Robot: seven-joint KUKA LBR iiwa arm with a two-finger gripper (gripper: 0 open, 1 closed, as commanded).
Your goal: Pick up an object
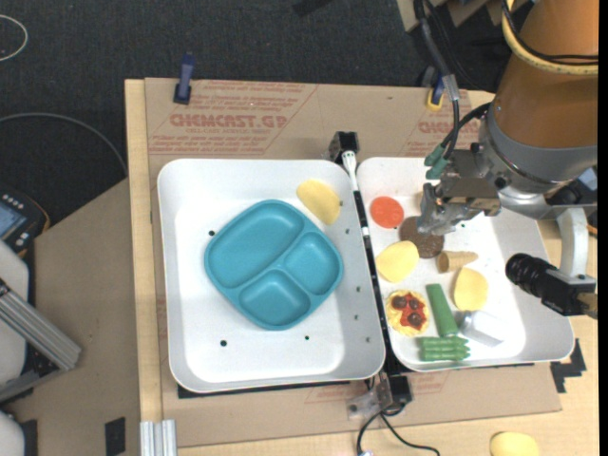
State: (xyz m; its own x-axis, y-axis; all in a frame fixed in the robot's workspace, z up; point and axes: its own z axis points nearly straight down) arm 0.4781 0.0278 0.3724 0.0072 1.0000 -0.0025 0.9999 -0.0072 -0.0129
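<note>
While the hand (432,238) hung low over a brown piece (427,246) at the right bin's (541,342) ten o'clock, its grip unclear, descent seemed underway; next, closing and lifting.

Grey arm (532,160) with a broad orange band (551,74) and black cables.

The hand (435,237) covers part of a brown object (425,239) in the right bin (551,335), so its fingers' stance cannot be told. A yellow object (513,443) is cut by the bottom edge. The small white piece (486,327) stays unidentifiable.
</note>
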